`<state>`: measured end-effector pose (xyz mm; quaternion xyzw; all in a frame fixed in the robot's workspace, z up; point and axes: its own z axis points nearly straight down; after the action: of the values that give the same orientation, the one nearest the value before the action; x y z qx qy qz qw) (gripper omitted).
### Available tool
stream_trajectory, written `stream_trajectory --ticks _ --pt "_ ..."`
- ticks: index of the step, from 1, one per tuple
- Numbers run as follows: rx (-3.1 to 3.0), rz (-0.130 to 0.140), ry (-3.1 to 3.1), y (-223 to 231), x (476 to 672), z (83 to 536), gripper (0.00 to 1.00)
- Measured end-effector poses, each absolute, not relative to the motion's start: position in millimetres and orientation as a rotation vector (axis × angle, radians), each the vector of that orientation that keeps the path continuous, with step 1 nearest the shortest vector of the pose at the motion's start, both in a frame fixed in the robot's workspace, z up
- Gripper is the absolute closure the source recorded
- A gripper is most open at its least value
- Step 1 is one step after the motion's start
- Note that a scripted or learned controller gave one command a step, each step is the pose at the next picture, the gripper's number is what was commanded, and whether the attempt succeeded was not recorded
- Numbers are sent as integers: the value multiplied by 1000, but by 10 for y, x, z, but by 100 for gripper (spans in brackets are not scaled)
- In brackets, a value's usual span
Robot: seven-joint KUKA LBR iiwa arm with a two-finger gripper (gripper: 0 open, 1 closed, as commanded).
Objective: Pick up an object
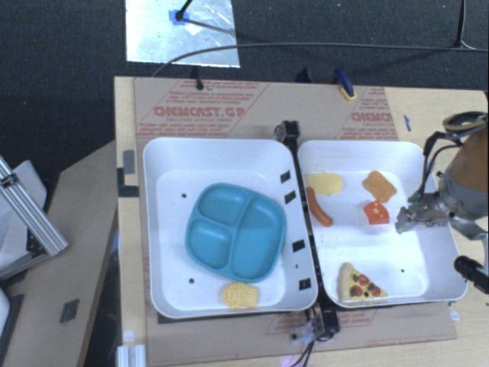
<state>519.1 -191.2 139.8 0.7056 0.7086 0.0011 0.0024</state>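
Tool low in right bin, finger state unclear — can't tell. Nearest: small red toy just left of it — likely light, rigid plastic, slippery; pinch across flat sides.

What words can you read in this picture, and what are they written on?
"CHEMCAST G P": red print, upside down, on the brown cardboard sheet under the two white bins, behind the left bin.
"CHEMCAST": the same red print, slanted and partly cut off, on the cardboard behind the right bin.
Smaller red lines beside both prints are too blurred to read.
The blue divided plate and the toy foods bear no text.
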Motion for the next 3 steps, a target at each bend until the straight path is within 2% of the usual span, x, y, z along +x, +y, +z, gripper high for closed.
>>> stream_trajectory --ticks 2,3 --pt "2209 6 2223 -1849 5194 2659 100" --pt "2208 5 2233 -1320 5463 2527 100"
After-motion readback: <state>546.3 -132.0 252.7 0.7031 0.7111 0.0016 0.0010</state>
